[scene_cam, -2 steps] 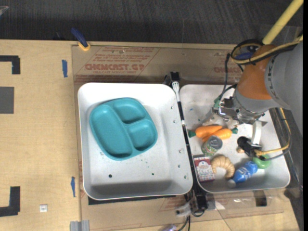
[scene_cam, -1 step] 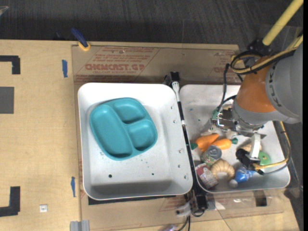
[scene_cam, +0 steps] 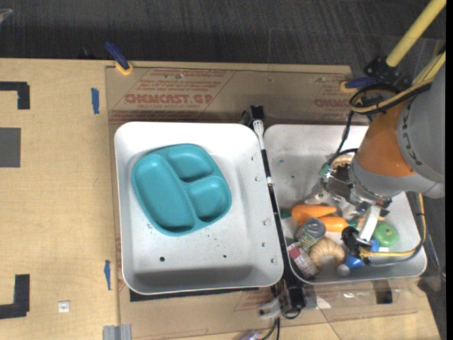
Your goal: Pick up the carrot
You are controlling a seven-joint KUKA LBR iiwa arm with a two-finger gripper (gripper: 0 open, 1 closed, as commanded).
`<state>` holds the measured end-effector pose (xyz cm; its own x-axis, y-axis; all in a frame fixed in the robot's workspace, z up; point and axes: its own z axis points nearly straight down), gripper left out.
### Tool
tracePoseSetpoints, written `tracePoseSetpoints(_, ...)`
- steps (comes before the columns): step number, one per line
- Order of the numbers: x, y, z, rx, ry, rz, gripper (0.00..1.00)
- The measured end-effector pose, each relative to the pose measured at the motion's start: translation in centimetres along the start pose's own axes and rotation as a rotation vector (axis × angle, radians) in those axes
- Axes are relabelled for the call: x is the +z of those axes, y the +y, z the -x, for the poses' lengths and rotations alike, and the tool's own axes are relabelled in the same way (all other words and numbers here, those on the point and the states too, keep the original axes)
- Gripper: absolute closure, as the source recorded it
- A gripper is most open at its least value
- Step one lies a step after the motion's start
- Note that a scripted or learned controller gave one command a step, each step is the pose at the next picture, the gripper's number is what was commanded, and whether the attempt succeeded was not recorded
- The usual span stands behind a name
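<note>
Orange against white plastic, the carrot [scene_cam: 315, 212] lies in the right bin [scene_cam: 297, 147] among a small can [scene_cam: 310, 232] and other clutter, just left of the gripper [scene_cam: 354, 214]. The grey arm [scene_cam: 403, 147] reaches down over the bin; the fingers' state cannot be told. A teal divided plate [scene_cam: 181, 187] sits in the left bin [scene_cam: 134, 261].

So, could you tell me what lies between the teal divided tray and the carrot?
In the camera view, the teal tray and carrot are separated by bare white floor of the left bin and the black clamped seam where both bins meet.
</note>
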<state>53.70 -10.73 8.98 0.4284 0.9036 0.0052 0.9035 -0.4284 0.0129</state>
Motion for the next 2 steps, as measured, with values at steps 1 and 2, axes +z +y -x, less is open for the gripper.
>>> tracePoseSetpoints(1, -0.1, -3.5, 2.8, 0.221, 0.000, 0.004, 0.00)
tracePoseSetpoints(2, -0.1, -5.1, 1.3, 0.387, -0.004, 0.007, 0.00)
